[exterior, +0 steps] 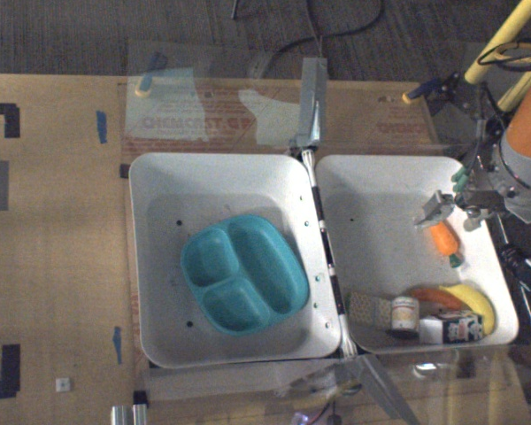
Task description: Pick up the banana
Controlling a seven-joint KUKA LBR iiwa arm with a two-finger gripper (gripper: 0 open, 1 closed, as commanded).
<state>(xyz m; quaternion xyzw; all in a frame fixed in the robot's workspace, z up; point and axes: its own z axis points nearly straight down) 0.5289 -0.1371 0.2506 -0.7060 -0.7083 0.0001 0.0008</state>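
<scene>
The yellow banana [478, 302] lies curved in the front right corner of the right bin [372, 193], partly behind a small white carton [457, 328]. My gripper [450, 217] hangs over the right side of that bin, well behind the banana, with its fingers spread open. An orange carrot [444, 238] with a green tip lies just below the fingertips, and the fingers are not closed on it. Nothing is held.
Along the right bin's front wall sit a beige textured piece [366, 307], a small jar [405, 313] and a red-orange item [432, 296] touching the banana. A teal divided plate [243, 274] lies in the left bin [159, 193]. A metal divider [311, 104] runs between the bins.
</scene>
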